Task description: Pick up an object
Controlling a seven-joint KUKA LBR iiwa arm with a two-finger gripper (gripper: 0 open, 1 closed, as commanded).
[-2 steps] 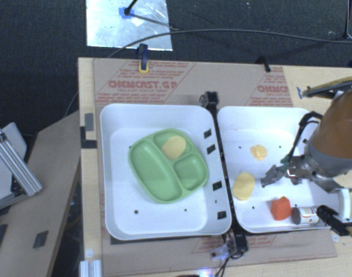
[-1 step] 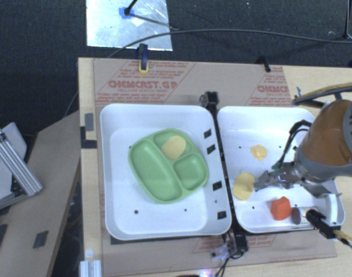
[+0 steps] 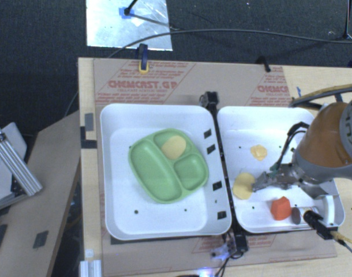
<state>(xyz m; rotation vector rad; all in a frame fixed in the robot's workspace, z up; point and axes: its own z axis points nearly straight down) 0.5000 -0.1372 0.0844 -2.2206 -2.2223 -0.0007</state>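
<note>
In the right bin (image 3: 239, 120), my gripper (image 3: 260, 182) reaches in from the right and hangs low, its tip right beside a pale yellow round piece (image 3: 243, 186). A smaller yellow piece (image 3: 258, 152) lies further back in the same bin. An orange-red object (image 3: 280, 208) and a small brown object (image 3: 296, 214) rest near the bin's front edge. In the left bin (image 3: 115, 212), a green divided plate (image 3: 164, 166) carries a yellow piece (image 3: 173, 147) in its upper compartment.
A black divider with clips (image 3: 217, 154) runs between the two bins. The arm's orange band and grey body (image 3: 329, 149) cover the right bin's right side. Cardboard (image 3: 158, 77) lies under the bins, and a metal rail (image 3: 11, 154) stands at the left.
</note>
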